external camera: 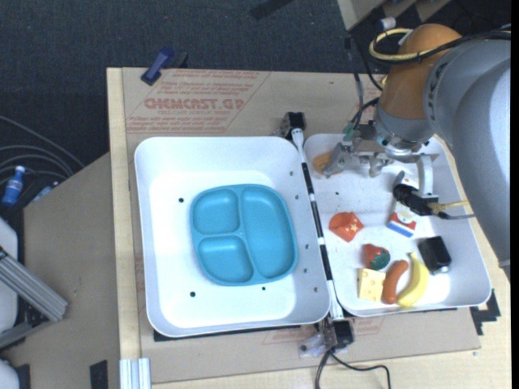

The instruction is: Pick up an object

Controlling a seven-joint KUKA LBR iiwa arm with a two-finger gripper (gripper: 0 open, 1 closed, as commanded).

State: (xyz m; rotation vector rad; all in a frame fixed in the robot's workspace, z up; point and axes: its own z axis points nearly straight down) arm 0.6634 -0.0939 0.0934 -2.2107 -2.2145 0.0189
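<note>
My gripper (pixel 355 162) hangs low over the far end of the right bin (pixel 462 245), its fingers spread apart with nothing between them. A small orange thing (pixel 323 162) lies in the bin's far left corner, just left of the left finger (pixel 336 160). Nearer the camera lie a red piece (pixel 346 225), a red and green piece (pixel 375 256), a yellow cheese wedge (pixel 371 285), a brown sausage (pixel 395 280) and a yellow banana (pixel 417 280). A small white, red and blue item (pixel 401 223) and a black block (pixel 435 254) lie toward the right.
The left bin (pixel 162 217) holds a blue divided plate (pixel 242 233). A black divider rail (pixel 315 217) runs between the bins. The grey arm with its orange band (pixel 409 71) comes in from the upper right. A blue clip (pixel 156 66) lies on the board beyond the bins.
</note>
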